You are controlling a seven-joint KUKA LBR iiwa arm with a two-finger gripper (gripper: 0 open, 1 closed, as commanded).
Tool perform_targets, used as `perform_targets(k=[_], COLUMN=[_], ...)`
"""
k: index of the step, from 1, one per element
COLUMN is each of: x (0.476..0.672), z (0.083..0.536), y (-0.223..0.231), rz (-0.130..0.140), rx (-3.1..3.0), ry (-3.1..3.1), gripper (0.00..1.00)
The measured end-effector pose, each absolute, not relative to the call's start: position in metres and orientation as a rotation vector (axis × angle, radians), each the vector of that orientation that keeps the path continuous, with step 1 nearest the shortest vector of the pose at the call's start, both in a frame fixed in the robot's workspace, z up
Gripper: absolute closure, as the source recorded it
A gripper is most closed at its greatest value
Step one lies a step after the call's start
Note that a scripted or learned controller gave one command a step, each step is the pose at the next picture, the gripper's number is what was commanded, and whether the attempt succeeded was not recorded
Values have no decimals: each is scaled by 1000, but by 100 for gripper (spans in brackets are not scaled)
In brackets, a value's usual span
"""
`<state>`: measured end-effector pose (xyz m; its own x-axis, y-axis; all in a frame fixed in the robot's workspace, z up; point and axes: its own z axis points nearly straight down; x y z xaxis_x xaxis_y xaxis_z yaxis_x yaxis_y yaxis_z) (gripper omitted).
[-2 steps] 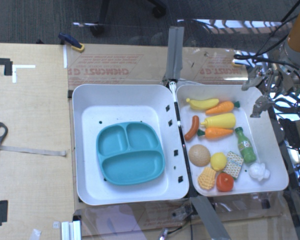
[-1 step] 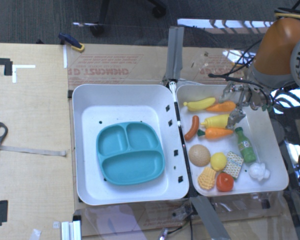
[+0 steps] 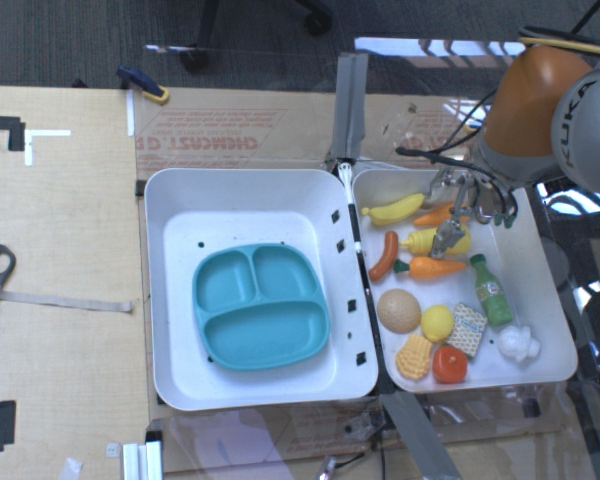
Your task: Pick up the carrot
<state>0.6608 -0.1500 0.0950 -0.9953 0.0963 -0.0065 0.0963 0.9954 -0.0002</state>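
Note:
The carrot (image 3: 438, 267) is orange with a small green top at its left end. It lies flat near the middle of the right bin (image 3: 550, 298), pointing right. My gripper (image 3: 448, 236) hangs just above it, low over a yellow toy (image 3: 423, 241) that sits directly behind the carrot. The arm's orange band (image 3: 540, 88) is at the upper right. A second orange piece (image 3: 433, 215) lies behind the yellow toy, partly hidden by the gripper.
Around the carrot are a banana (image 3: 395, 208), a red sausage (image 3: 383, 255), a green bottle (image 3: 491, 293), a tan egg (image 3: 399, 309), a lemon (image 3: 437, 322) and a tomato (image 3: 449, 365). The left bin (image 3: 170, 268) holds a blue divided plate (image 3: 262, 306).

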Motion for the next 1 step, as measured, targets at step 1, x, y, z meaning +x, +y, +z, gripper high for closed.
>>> perform_targets(k=[1], x=[663], z=[107], y=[-149], rz=[-3], rx=[146], ry=[3123], gripper=[100])
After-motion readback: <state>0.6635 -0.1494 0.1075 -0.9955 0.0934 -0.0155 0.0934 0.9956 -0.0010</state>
